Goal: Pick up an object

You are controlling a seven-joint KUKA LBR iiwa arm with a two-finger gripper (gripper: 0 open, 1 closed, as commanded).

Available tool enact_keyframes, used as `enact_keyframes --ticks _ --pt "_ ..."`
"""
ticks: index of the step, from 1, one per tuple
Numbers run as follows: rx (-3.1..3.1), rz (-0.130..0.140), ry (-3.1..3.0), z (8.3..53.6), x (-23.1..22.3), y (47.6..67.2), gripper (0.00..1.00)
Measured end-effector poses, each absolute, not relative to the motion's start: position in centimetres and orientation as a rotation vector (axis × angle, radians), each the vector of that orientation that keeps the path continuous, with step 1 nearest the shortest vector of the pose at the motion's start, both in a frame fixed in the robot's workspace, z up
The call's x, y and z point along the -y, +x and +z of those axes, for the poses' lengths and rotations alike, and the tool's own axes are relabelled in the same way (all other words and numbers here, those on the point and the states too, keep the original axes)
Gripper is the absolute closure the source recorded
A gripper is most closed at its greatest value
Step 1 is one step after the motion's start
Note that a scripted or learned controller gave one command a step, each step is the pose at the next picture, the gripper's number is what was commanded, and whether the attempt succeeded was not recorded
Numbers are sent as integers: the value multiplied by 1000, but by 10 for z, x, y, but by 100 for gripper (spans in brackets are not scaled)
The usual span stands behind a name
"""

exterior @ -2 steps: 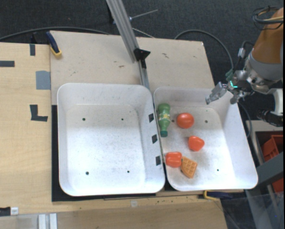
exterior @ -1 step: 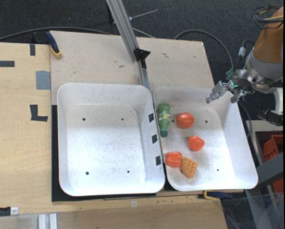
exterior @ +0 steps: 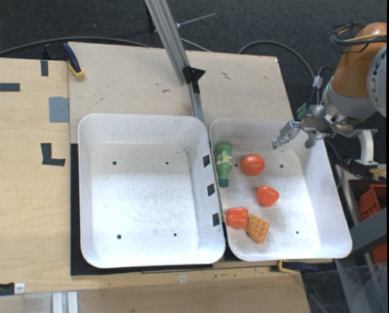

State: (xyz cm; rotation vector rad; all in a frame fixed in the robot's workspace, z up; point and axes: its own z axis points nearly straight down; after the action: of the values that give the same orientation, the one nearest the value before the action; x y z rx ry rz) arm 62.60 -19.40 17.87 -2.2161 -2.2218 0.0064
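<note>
Gripper [exterior: 287,135] hovers with jaws apart, holding nothing, over right bin [exterior: 324,201]; nearest target, tomato [exterior: 252,165], sits just below-left of it, likely light, smooth, round, so grasp across middle.

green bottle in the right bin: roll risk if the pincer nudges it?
Probably yes. The green bottle lies on its side against the right bin's left wall, and its rounded body looks apt to roll sideways. The wall likely blocks leftward rolling, so it may drift toward the tomato. It looks like a light, stiff toy.
</note>
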Motion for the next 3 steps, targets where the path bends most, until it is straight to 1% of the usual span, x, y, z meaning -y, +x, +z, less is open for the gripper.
enact_keyframes --ticks 2,3 --pt "2223 5 -2218 86 194 627 0" --pt "2225 4 -2217 98 194 628 100"
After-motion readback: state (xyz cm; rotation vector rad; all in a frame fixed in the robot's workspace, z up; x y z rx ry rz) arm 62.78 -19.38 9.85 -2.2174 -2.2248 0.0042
